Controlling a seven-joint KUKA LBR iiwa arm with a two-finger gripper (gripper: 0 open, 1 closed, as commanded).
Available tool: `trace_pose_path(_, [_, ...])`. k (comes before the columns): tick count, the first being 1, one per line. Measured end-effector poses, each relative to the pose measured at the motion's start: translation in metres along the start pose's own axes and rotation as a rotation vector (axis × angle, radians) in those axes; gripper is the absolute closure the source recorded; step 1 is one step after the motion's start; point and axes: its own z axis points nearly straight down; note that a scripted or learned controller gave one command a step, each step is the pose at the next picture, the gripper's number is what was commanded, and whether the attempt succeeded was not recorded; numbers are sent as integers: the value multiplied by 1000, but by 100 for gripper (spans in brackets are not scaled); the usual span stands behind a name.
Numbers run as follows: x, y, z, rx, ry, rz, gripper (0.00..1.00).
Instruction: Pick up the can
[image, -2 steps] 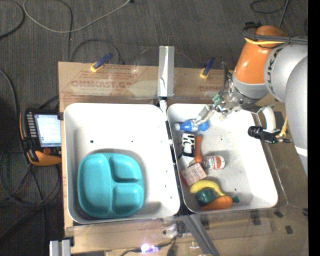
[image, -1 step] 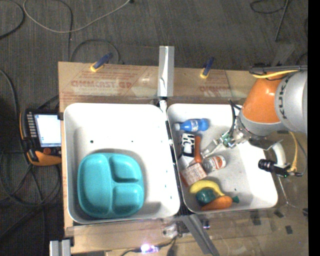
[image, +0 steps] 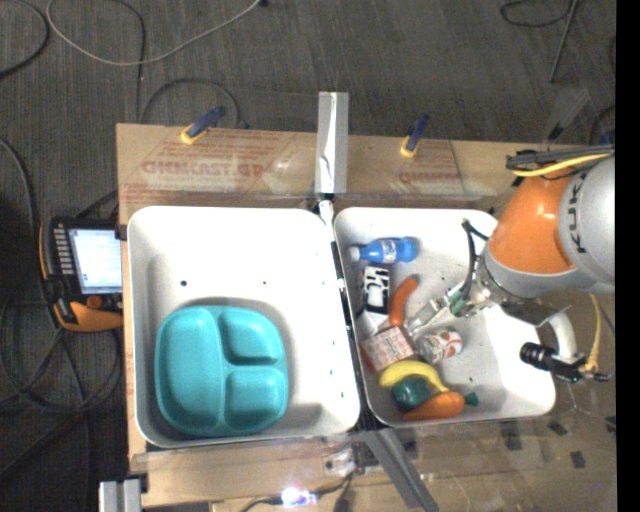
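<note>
The can (image: 443, 346), white with red markings, lies on its side in the right bin (image: 510, 385), near the bin's middle. My gripper (image: 437, 312) hangs right above it, slanting down to the left from the grey arm with its orange band (image: 535, 235). The gripper's tip sits at the can's upper edge, between the can and an orange carrot-shaped toy (image: 402, 298). I cannot tell whether the gripper touches the can.
A red-and-white packet (image: 385, 348) lies just left of the can. A yellow banana (image: 410, 375), a green piece and an orange piece (image: 437, 405) lie below it. A blue-capped bottle (image: 387, 250) and a black-and-white item (image: 375, 285) lie further back. The left bin (image: 180, 240) holds a teal divided tray (image: 222, 370).
</note>
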Motion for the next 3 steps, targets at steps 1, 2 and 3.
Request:
trace_pose_path(1, [18, -31, -1, -2, -2, 57, 0])
trace_pose_path(2, [18, -30, -9, -1, 4, 58, 100])
trace_pose_path(3, [19, -31, -7, 2, 6, 58, 0])
